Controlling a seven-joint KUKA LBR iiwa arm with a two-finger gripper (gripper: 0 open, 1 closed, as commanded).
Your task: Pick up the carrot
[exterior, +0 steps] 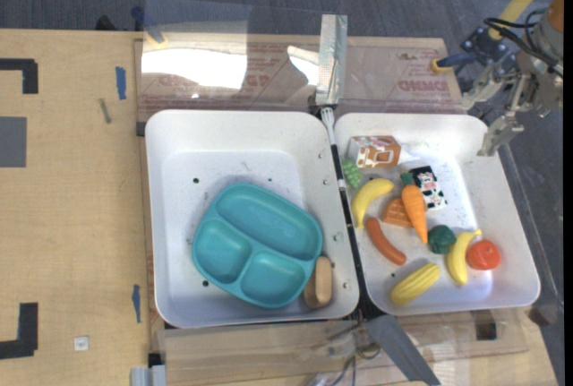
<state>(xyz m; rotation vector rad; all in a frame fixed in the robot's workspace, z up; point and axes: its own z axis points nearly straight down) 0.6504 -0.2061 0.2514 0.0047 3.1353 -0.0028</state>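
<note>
**Carrot lies in the right bin, gripper waits above the far right corner**

The orange toy carrot with a green top [414,207] lies in the right shallow white bin [512,223], about in the middle of the pile of toy food. It is tilted, with the green top at the upper end and the point directed to the lower right. Its upper end touches a small black and white carton [426,184]. On its left side is an orange wedge-shaped piece [396,214], and beyond this a yellow toy banana [367,198]. The point of the carrot comes just beside a dark green round vegetable [440,239].

Lower in the same bin are a red toy sausage [386,242], a yellow corn cob [415,282], a second yellow banana [459,258] and a red-orange tomato [483,255]. Near the far wall stands a small brown and white box [376,151].

The left white bin [170,196] holds a teal plastic tray with three compartments [257,244], and a tan bread-like piece [319,282] rests against the near right edge of the tray.

The two-finger gripper [495,135] hangs over the far right corner of the right bin, well apart from the carrot. Nothing is between its fingers; whether the jaws are spread or pressed together, I cannot tell.
</note>
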